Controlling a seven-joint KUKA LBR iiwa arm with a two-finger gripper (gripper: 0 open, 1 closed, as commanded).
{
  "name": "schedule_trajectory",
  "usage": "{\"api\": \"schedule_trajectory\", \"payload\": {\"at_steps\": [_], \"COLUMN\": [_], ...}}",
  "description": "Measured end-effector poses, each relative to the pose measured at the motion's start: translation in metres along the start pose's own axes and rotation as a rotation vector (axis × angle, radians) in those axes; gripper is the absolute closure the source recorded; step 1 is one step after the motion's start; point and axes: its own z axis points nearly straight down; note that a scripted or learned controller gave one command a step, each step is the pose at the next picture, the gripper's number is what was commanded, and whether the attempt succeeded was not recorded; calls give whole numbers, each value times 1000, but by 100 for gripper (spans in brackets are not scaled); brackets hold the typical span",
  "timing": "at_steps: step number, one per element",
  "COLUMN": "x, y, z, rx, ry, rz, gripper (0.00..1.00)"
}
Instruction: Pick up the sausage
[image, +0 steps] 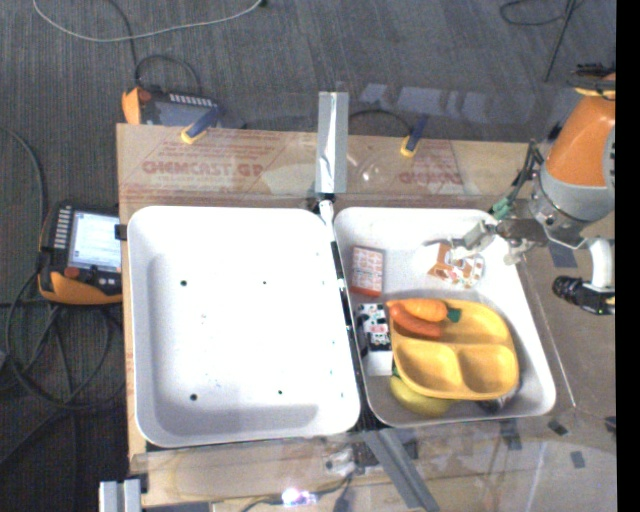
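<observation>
Nearest us, a banana (418, 398) pokes out from under the yellow tray (505, 335) at the right bin's (541, 345) six o'clock. We judge the sausage (413, 325) to be the reddish length at the tray's ten o'clock corner, touching the carrot (426, 308) just above it; the two are hard to tell apart. A black-and-white box (373, 327) lies just beside it at nine o'clock, and a red card (367, 268) further up at eleven.

The gripper (472, 243) hangs at the sausage's one o'clock, over an orange-and-white packet (457, 268); we cannot tell how the jaws stand.

To do this well, we should come down across the sausage's short axis, biased toward its seven o'clock side so the carrot is not caught too. The tray rim underneath may tip it, so we should close low and lift straight.

Room is tight: the bin's dividing wall sits at nine o'clock. Open floor lies at twelve o'clock, and the left bin (240, 330) offers space.
</observation>
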Motion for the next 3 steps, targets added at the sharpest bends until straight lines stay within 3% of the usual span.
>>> {"api": "schedule_trajectory", "payload": {"at_steps": [1, 2, 3], "x": [42, 110, 65], "y": [-34, -60, -82], "z": [78, 94, 72], "rx": [-1, -22, -7], "ry": [0, -9, -4], "rz": [-52, 171, 223], "gripper": [0, 0, 0]}}
